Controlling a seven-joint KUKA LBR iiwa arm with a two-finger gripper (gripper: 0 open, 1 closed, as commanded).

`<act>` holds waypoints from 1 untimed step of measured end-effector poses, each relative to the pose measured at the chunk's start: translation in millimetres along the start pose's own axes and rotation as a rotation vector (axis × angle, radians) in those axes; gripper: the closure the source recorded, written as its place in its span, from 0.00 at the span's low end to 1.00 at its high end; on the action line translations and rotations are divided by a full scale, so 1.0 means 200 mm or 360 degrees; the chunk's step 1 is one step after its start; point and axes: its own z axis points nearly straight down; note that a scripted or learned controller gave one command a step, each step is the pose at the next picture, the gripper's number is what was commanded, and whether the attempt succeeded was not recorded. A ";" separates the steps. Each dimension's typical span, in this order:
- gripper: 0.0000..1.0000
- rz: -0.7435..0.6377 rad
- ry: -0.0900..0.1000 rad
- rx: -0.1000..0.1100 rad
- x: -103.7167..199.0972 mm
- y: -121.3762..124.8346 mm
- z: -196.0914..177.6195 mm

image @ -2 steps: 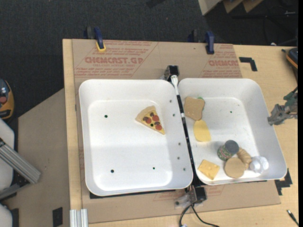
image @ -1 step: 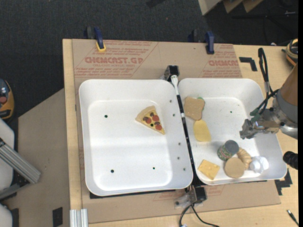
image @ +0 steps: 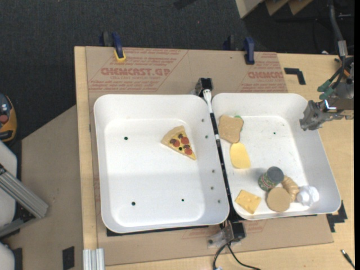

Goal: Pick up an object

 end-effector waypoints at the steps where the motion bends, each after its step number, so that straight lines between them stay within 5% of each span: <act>1: 1.00 0.0006 0.0006 0.0047 0.25 -0.02 0.54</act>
